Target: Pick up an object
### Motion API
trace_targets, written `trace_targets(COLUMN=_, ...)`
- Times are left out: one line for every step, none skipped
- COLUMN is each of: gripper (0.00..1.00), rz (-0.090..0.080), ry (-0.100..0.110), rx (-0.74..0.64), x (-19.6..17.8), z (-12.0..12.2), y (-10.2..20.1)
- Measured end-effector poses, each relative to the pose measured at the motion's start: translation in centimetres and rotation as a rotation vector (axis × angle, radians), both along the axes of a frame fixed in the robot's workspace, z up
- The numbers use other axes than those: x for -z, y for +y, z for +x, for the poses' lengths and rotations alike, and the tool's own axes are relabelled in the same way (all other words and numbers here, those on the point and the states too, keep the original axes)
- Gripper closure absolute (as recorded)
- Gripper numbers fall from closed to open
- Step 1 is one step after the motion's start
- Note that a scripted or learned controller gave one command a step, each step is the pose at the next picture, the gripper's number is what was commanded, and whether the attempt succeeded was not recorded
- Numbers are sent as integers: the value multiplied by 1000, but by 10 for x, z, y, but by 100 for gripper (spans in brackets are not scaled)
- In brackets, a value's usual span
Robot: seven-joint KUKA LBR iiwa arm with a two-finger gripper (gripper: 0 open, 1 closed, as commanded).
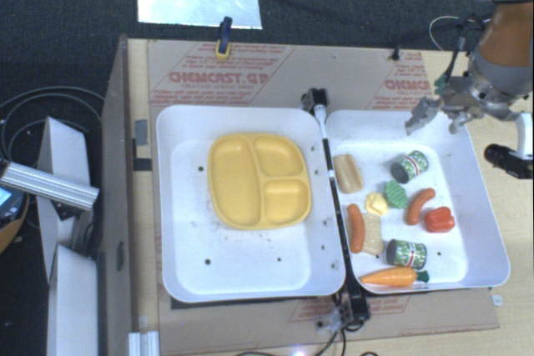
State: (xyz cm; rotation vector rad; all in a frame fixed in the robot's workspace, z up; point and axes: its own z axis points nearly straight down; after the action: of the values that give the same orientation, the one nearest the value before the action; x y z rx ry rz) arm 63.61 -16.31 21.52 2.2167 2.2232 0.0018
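Note:
My gripper (438, 117) hangs open above the far right corner of the right bin (480, 179), with nothing between its two grey fingers. Below it in that bin lie toy foods: a green can (410, 166), a bread roll (347, 172), a broccoli piece (395, 195), a sausage (420, 205), a red pepper (440, 219), a second sausage (355, 228), another green can (406, 252) and a carrot (390, 278). The nearest item, the upper green can, is apart from the fingers, toward the camera and a little left.
The left bin (179, 179) holds a yellow divided plate (259, 179). A black clamp (317, 102) sits where the two bins meet at the far side. Cardboard (217, 75) lies under the bins. Cables and a white box (71, 263) stand at the left.

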Motion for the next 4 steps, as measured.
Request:
trace_targets(gripper=0, rz=1, ry=4, rx=2, x=85, z=-8, y=-17)
trace_targets(gripper=0, rz=1, ry=2, rx=1, x=131, z=-45, y=19)
trace_targets(gripper=0, rz=0, ry=2, rx=2, x=131, z=-66, y=20)
trace_targets(gripper=100, rz=1, ry=0, rx=1, x=120, z=-65, y=20)
